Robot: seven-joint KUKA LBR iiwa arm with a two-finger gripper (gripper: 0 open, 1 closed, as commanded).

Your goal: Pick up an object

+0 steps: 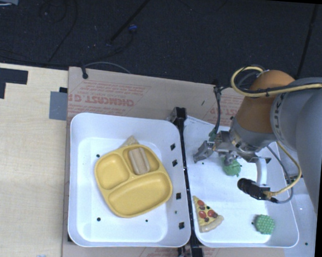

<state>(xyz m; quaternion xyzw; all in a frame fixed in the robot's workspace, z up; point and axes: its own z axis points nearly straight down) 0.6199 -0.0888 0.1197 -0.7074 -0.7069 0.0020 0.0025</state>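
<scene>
In the right bin (286, 234), my gripper (217, 156) hangs low over the far left part of the floor, its fingers spread open. A small green round object (232, 169) lies on the floor right by the tip of the right finger (230, 158), not between the two fingers. A toy pizza slice (206, 214) rests near the bin's front left. At the front right sits a green textured piece (264, 224).
The left bin (81, 213) holds a yellow divided tray (132, 183) with a tan bread-like piece (140, 161) in its far compartment. A black divider (183, 172) separates the bins. The grey arm, its orange band (268, 84) and cables (256, 189) overhang the right bin's far right.
</scene>
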